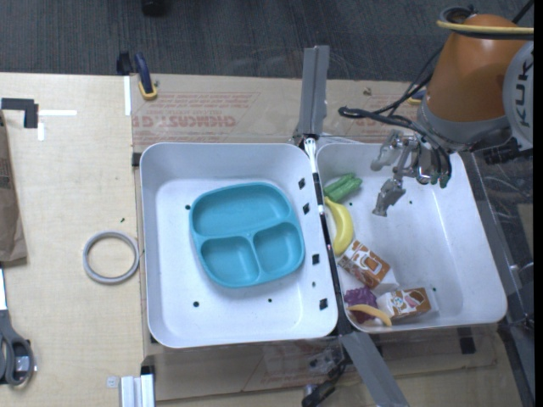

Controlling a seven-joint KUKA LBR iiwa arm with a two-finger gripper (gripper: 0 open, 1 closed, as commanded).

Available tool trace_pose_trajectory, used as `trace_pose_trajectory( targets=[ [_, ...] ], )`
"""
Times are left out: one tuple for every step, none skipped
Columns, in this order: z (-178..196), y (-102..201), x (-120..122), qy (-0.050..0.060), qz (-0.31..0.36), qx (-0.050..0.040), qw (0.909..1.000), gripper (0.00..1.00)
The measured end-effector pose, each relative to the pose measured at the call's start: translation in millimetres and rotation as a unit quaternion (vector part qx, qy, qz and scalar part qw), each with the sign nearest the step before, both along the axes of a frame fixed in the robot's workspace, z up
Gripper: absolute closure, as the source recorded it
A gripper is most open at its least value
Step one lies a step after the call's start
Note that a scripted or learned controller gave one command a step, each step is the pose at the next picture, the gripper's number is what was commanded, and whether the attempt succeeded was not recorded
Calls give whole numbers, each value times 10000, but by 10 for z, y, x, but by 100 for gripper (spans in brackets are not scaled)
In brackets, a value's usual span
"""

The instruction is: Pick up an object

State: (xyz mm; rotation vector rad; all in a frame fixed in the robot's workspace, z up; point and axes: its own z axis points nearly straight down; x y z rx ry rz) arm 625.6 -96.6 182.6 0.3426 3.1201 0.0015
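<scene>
End effector: hangs over right bin, grip state unclear.
Banana: likely light, smooth, curved; grasp across its middle.

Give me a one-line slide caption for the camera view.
Gripper hovers over the right bin, which holds a banana and snack packs, while a blue tray sits in the left bin.

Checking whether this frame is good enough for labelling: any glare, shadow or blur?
Camera view: even overhead light, mild sheen on the left bin rim; the blue tray casts a soft shadow; the tool looks slightly soft, its fingers hard to read; banana and snack packs stay legible.
</scene>
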Motion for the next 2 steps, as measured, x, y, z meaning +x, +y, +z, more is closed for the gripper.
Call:
trace_pose_trajectory(
  targets=[
    [-643, -31, -384, 29, -1970, -1, 9804, 0],
    [-811, 10, -773, -103, -2712, 15, 9625, 0]
  ],
)
